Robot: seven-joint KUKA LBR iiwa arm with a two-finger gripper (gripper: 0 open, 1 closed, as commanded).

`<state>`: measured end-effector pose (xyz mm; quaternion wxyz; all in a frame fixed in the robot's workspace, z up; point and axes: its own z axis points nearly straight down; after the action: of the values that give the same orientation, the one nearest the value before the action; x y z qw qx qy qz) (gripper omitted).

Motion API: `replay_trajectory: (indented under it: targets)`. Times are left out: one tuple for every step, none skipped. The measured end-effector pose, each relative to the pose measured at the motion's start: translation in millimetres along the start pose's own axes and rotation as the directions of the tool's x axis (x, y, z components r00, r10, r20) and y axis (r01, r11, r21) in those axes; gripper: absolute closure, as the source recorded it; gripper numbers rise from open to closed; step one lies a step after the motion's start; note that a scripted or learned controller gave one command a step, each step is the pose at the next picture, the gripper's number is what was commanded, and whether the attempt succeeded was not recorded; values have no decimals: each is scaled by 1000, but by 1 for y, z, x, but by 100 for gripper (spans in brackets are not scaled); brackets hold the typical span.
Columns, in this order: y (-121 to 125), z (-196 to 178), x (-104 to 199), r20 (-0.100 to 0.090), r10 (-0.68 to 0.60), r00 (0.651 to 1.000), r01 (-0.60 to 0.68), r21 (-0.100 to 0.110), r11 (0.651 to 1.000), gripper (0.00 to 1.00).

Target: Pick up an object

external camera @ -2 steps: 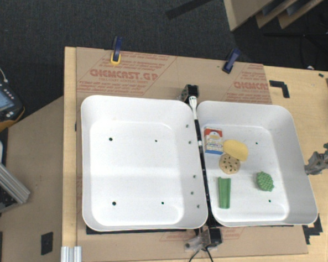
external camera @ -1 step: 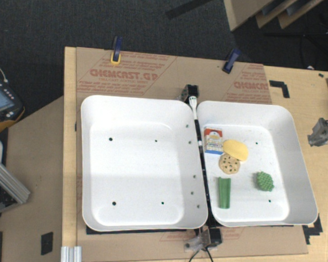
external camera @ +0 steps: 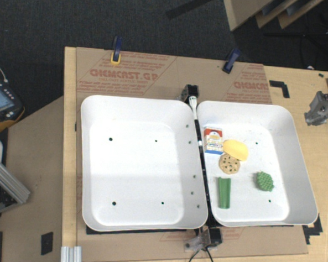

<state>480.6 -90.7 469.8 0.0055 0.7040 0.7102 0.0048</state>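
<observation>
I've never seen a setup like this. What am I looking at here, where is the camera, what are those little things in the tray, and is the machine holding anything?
This is one picture, taken by a fixed camera above a workbench, looking down at a slant. Two shallow white bins sit side by side on a brown board: the left bin and the right bin. The grey metal piece at the right edge is the gripper, the two-fingered hand of a robot arm that reaches in from that side. It sits off to the side of the bins, with nothing visibly in it. Its job is to pick up an object. The objects lie in the right bin: a small red and white box, a yellow lemon-like piece touching it, a cookie, a green stick and a knobbly green lump.
</observation>
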Motion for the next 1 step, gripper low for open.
replay_trajectory:
  targets:
    - [-5, 132, -9, -3, 11, 1000, -11, 28, 1000, 100]
